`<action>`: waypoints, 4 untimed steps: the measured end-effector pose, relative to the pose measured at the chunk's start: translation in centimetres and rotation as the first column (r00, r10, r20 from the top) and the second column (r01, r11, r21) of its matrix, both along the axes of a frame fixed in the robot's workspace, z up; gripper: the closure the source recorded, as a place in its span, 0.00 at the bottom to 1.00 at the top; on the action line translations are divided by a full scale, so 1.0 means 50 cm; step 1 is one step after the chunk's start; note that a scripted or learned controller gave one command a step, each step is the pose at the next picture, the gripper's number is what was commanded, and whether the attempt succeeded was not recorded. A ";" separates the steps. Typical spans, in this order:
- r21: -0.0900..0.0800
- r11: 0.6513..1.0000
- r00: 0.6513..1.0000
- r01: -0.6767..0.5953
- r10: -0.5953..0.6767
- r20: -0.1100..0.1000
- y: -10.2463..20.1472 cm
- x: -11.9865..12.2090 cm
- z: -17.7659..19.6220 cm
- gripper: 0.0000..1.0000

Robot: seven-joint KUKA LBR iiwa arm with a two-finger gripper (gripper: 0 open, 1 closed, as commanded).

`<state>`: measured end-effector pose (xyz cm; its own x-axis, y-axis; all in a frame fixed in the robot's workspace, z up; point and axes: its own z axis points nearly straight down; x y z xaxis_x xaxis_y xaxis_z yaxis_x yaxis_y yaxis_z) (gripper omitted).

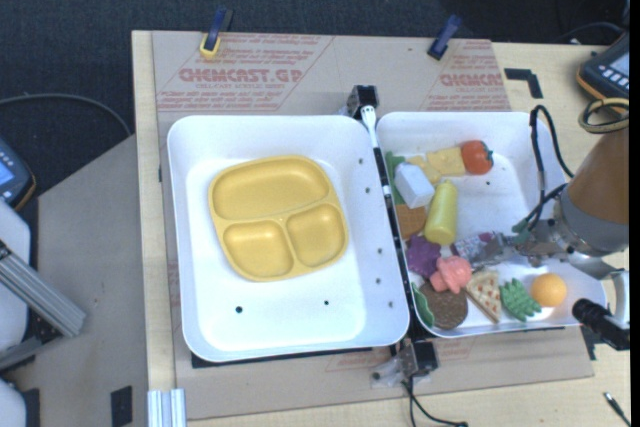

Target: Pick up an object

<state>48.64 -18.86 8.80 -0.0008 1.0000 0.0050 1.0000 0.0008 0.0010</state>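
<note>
The right white bin (500,125) holds several toy foods. A red tomato (477,156) and a pale yellow wedge (440,161) lie at its far side, with a white block (412,184) and a yellow cylinder (441,212) beside them. Purple grapes (424,256), a pink piece (452,273), a brown cookie (445,308), a pizza slice (485,294), a green piece (519,300) and an orange ball (548,290) crowd the near side. My gripper (530,245) hangs low over the bin's right part, just above the orange ball and the green piece. Nothing shows as held.
The left white bin (200,315) carries a yellow divided plate (277,215). A black clamp (364,101) sits at the far end of the seam between the bins. Cables run along the right bin's right rim (545,140). The grey arm (605,190) covers that bin's right edge.
</note>
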 end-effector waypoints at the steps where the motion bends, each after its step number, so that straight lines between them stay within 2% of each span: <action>1: -0.003 1.000 1.000 -0.001 0.001 0.009 0.000 0.005 0.025 1.00; 2: -0.008 1.000 1.000 0.000 0.000 0.004 -0.004 0.011 0.111 1.00; 3: -0.009 1.000 1.000 0.000 0.000 0.007 -0.016 0.005 0.233 1.00; 4: -0.008 1.000 1.000 -0.001 0.001 0.004 -0.017 0.008 0.276 1.00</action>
<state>49.02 -19.70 22.62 -0.0013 1.0000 -0.0030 1.0000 0.0013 0.0052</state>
